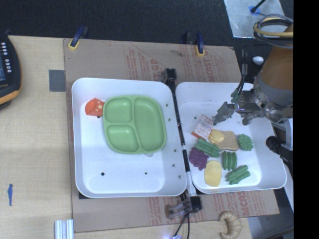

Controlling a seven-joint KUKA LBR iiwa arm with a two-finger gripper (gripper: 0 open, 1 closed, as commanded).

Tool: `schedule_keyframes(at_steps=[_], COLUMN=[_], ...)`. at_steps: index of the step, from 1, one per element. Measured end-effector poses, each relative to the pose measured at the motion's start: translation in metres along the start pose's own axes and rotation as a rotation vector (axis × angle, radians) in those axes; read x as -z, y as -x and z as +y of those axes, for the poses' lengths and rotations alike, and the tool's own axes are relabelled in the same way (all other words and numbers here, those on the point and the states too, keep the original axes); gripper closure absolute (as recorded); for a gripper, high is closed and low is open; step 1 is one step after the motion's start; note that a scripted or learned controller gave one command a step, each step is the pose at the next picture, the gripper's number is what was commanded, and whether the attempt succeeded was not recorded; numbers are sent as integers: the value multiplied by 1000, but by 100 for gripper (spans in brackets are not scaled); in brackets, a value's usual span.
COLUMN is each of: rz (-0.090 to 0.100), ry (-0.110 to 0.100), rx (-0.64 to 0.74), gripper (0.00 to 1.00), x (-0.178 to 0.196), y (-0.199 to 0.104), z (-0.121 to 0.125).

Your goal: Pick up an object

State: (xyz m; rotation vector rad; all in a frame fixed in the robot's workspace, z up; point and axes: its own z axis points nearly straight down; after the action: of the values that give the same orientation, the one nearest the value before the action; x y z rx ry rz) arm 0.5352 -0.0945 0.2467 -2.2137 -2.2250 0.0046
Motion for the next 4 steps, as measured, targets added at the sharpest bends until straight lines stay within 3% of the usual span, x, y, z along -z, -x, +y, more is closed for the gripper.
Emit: schedule_keyframes(at_steps=[1,2,3,4], rz=[0,-3,-5,-5], ry=[-6,-1,5,4], rx=[0,-1,-1,-1], gripper=[0,0,100,0], x=[-58,-159,-142,-142], y=[-10,1,3,3], z=[5,8,10,10])
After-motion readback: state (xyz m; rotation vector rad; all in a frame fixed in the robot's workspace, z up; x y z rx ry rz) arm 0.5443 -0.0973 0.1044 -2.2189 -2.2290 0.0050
